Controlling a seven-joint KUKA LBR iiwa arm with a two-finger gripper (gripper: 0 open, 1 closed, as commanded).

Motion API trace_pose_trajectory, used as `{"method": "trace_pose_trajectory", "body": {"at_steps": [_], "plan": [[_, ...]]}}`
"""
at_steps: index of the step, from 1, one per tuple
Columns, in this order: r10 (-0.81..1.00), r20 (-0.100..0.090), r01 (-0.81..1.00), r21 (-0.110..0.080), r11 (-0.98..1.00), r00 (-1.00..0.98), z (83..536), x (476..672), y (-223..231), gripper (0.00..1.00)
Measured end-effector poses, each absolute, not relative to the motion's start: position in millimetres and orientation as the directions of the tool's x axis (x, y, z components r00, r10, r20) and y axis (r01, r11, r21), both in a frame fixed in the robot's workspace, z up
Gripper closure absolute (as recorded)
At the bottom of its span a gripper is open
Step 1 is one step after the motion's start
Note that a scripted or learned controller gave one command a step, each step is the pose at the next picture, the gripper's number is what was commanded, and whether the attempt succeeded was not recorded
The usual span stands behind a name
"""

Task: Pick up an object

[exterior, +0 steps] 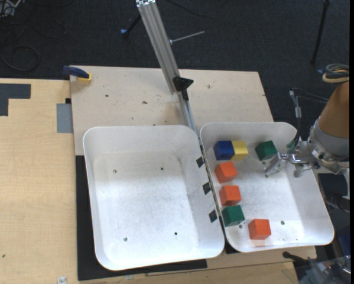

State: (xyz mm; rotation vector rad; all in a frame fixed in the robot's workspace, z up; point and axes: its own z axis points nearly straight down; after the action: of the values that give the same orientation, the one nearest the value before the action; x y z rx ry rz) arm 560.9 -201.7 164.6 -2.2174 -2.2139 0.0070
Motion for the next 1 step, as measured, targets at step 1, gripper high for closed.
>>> {"method": "trace_pose_trajectory", "body": {"at_steps": [1], "plan": [[1.0, 0.004, 1.0, -0.01, -0.001, 0.001, 102.0, 554.8, -195.2, 0.0]]}}
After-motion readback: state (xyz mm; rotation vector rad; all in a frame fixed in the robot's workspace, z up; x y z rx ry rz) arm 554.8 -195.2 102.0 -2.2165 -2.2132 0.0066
